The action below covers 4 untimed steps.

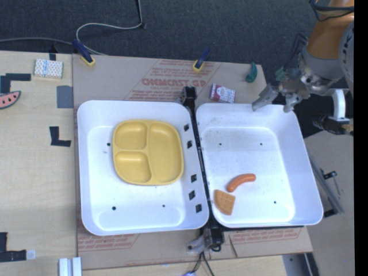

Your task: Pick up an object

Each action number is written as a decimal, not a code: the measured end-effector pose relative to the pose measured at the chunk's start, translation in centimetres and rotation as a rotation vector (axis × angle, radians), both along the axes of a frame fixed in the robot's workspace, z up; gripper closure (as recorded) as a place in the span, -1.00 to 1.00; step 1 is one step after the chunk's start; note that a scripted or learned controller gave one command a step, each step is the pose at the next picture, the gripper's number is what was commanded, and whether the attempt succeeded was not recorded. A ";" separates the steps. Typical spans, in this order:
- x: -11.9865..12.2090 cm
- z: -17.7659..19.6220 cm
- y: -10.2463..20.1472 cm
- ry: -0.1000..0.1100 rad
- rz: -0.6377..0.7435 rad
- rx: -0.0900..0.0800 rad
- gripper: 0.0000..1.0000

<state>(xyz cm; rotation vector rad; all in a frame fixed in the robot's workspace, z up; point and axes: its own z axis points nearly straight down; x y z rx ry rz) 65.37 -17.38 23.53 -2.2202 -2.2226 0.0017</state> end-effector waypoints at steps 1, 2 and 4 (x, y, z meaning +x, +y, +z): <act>-0.4 -14.9 4.0 -0.002 0.001 0.001 -1.00; -5.1 -15.0 7.7 -0.001 0.000 0.001 -1.00; -5.0 -14.0 7.6 -0.004 -0.001 -0.001 -1.00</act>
